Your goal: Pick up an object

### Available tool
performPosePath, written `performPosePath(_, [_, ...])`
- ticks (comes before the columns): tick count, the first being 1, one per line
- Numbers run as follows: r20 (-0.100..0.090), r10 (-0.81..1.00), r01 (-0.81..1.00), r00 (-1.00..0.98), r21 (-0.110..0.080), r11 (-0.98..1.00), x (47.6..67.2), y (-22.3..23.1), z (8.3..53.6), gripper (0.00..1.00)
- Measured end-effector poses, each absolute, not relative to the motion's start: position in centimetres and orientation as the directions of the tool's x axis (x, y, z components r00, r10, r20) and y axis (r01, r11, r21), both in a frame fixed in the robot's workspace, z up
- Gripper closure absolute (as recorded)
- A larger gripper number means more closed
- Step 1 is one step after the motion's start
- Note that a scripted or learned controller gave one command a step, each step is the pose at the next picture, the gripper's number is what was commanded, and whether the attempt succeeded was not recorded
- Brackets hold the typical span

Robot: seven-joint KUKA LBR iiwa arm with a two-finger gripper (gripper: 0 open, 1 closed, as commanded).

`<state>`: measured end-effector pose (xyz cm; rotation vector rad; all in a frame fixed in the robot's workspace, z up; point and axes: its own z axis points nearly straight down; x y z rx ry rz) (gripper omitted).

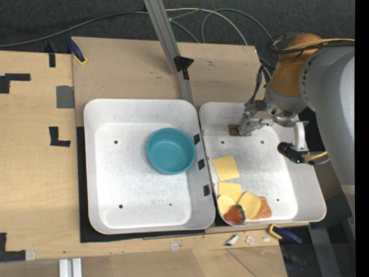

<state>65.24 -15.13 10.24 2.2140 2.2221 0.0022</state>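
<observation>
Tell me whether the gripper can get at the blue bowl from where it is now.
Probably yes. The blue bowl sits alone and open in the left bin, nothing over it. The gripper is down in the right bin, so it must lift over the rims between.

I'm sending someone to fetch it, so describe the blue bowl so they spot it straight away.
Look at the left bin of the two white bins. The blue bowl sits toward its right side, round and turquoise, alone there, while the yellow pieces lie in the other bin.
</observation>
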Motion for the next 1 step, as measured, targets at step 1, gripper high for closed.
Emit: performPosePath(1, [-0.002, 1.000, 1.000, -0.001, 0.005, 0.001, 65.40, -15.72, 16.43, 1.00])
